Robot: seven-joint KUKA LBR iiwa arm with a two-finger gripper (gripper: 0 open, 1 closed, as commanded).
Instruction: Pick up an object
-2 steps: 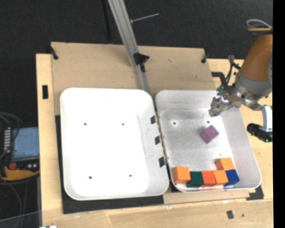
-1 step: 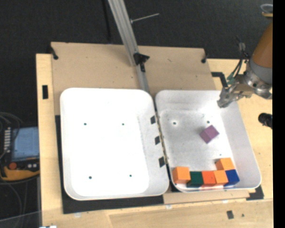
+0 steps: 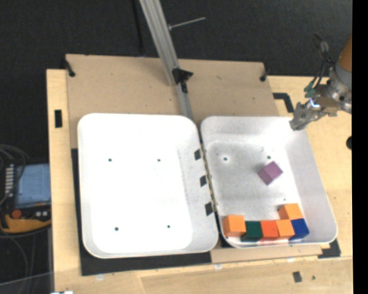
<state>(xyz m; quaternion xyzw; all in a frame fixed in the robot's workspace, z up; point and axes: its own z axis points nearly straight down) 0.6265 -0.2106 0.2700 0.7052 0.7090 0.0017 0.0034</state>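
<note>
purple block (image 3: 270,173) sits alone mid-floor of the right bin (image 3: 313,164), down and left of the gripper (image 3: 300,120) at the bin's far right corner; the row of blocks (image 3: 267,226) lies farther.

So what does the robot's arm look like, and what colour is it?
The arm comes in from the right edge. It is grey and metallic with an orange band at the top. Thin dark cables loop along its side. At its end sits the small silvery tool, too blurry to make out in detail.
</note>
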